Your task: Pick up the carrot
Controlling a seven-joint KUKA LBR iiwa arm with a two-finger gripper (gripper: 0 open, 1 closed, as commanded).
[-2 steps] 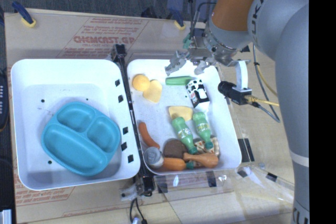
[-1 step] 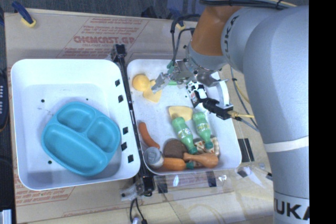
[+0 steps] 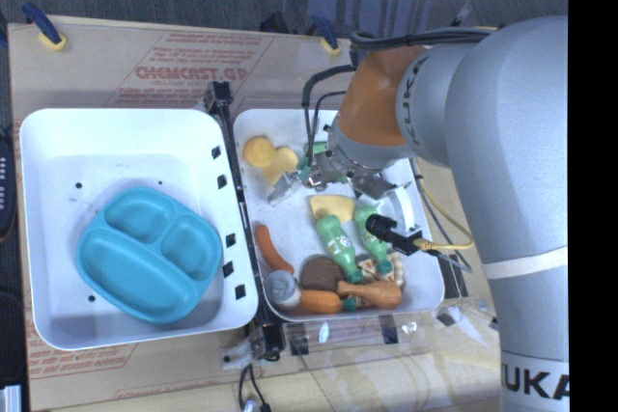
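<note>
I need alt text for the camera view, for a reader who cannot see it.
A grey arm's end effector hovers over the right bin, which holds toy food; the carrot lies near its front edge, untouched. The left bin holds a blue divided plate.

Hiding much of the right bin [image 3: 253, 125] behind the arm [image 3: 502, 159]; blurring the small items near the carrot [image 3: 321, 301].

Glossy white plastic bins [image 3: 39, 207], smooth blue tray [image 3: 145, 251]
</note>
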